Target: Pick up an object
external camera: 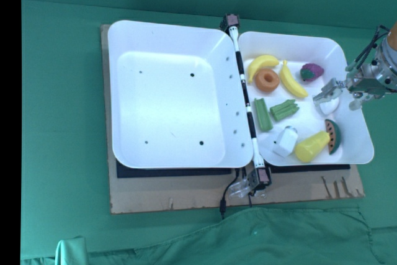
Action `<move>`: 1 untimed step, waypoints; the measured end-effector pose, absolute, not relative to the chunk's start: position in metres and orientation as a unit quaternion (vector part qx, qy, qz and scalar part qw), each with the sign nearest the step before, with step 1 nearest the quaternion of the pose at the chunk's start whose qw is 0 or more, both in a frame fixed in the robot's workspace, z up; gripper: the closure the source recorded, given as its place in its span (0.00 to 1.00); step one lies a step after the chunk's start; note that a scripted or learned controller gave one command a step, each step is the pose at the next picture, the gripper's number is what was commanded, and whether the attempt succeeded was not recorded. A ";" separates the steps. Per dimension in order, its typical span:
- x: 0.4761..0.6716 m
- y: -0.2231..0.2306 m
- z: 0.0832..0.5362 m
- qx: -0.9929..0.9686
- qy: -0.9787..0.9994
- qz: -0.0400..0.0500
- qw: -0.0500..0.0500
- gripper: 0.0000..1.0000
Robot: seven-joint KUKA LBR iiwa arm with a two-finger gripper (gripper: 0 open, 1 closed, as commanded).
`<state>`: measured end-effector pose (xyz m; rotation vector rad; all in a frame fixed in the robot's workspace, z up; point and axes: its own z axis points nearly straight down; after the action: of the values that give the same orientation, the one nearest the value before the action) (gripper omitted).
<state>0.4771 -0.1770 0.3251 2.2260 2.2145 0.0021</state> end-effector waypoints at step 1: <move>0.468 -0.155 0.361 0.707 0.707 0.002 0.005 0.00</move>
<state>0.4679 -0.1551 0.3609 2.2158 2.2137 0.0074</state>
